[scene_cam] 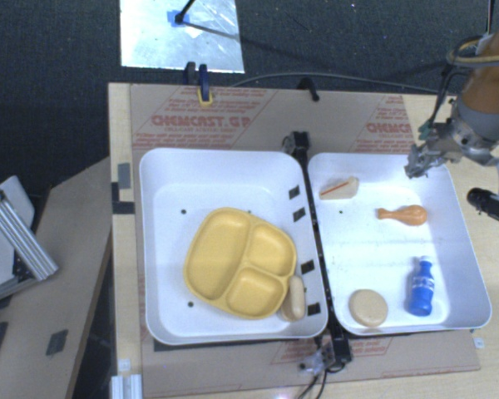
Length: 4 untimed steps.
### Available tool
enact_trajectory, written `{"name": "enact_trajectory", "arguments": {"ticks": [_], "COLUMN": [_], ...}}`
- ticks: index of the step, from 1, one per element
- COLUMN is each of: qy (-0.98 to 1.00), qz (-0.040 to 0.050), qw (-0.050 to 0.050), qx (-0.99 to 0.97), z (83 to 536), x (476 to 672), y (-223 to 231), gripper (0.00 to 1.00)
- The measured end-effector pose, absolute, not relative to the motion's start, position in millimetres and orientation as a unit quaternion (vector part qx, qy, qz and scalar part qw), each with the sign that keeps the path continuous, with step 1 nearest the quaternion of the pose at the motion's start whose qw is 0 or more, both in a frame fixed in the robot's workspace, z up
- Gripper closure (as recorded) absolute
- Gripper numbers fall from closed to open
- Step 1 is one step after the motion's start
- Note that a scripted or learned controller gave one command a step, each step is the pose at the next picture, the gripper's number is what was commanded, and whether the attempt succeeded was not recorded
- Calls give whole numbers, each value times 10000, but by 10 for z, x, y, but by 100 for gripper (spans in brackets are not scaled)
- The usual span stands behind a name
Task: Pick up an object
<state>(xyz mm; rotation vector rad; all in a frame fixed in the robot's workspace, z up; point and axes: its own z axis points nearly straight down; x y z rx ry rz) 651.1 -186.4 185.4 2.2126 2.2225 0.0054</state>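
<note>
I see the tool (419, 163) over the right bin's (466, 223) far right corner; its state I cannot tell. The drumstick (403, 214) lies near, inside that bin.

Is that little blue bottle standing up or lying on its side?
Lying on its side. The blue bottle rests flat on the floor of the right bin, its cap pointing toward the bin's far side.

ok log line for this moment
gripper: over right bin's far edge | holding: nothing seen | nearest: drumstick | blue bottle: untouched
</note>
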Motion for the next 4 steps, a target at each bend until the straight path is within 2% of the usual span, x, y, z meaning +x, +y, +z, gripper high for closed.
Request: {"name": "enact_trajectory", "arguments": {"ticks": [1,2,3,4], "qy": [7091,7101,7106,7104], "qz": [20,9,12,7], "qw": [36,2,-1,-6], "qx": [7051,7041,7036,7038], "z": [2386,2411,2419,2352], "x": [6528,6357,6380,6196], "y": [-1868,-1312,-731,-214], "gripper": [100,100,100,100]}}
